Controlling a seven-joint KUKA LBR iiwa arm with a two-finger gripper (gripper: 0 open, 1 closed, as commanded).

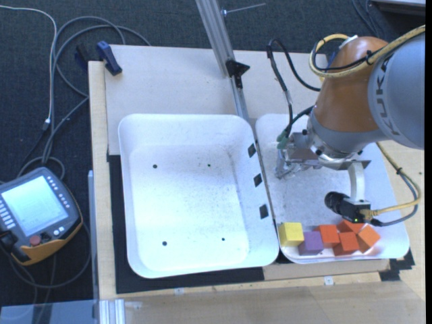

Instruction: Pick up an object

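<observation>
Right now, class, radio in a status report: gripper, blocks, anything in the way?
Gripper low over the right bin, holding nothing seen. Blocks bunched at that bin's near edge, untouched. A cable runs just above them.

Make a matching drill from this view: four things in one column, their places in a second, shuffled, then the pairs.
Things:
1. yellow block
2. purple block
3. blue clamp
4. teach pendant

Places:
A. on the floor, at the view's left edge
B. on the bench's far left corner
C. in the right bin, nearest the divide between the bins
D. in the right bin, between a yellow and an orange block

Pairs: 1-C, 2-D, 3-B, 4-A
</observation>
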